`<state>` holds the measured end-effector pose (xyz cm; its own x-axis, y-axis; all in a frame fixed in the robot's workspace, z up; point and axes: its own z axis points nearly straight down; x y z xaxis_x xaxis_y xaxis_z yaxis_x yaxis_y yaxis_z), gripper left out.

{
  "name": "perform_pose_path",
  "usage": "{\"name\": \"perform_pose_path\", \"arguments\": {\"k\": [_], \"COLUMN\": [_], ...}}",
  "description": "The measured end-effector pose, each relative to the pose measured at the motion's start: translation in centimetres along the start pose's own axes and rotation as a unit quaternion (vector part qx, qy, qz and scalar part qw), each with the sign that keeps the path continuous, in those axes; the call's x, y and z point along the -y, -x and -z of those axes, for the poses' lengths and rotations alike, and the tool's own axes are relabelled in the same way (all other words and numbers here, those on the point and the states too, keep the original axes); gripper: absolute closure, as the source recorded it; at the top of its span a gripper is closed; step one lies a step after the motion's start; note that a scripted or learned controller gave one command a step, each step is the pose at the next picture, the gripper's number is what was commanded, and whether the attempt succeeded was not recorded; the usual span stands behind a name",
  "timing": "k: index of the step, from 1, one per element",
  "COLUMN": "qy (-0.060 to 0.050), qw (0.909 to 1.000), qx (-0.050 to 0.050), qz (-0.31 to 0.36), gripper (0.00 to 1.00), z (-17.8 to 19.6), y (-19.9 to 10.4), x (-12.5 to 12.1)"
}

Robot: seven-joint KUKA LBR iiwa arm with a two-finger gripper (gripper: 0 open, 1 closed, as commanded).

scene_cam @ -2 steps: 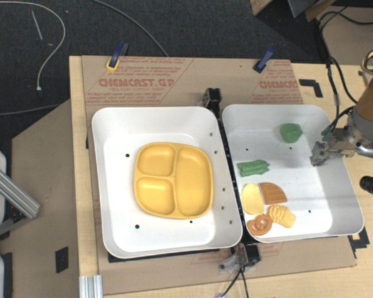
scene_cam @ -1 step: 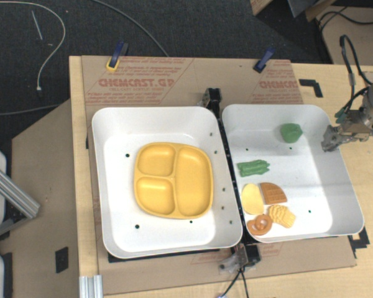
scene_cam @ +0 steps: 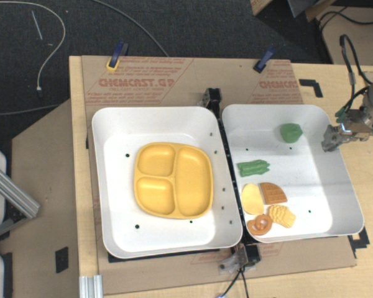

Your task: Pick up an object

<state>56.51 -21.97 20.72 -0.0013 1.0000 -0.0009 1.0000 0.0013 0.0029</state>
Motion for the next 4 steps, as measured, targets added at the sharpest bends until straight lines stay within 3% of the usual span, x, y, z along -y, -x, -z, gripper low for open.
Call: {"name": "perform_pose_path", "arguments": {"k": [1,3,4], "qy": [0.000,-0.002,0.000], "qw": [1.0000,1.0000,1.0000], "qx": [-0.001,-0.002,-0.002], "qz": [0.002,0.002,0.003], "gripper": [1.00,1.00,1.00], "z": [1.3,-0.3,0.4], "y": [-5.0,-15.2,-21.6], "x": [-0.9,-3.0,-4.6]}}
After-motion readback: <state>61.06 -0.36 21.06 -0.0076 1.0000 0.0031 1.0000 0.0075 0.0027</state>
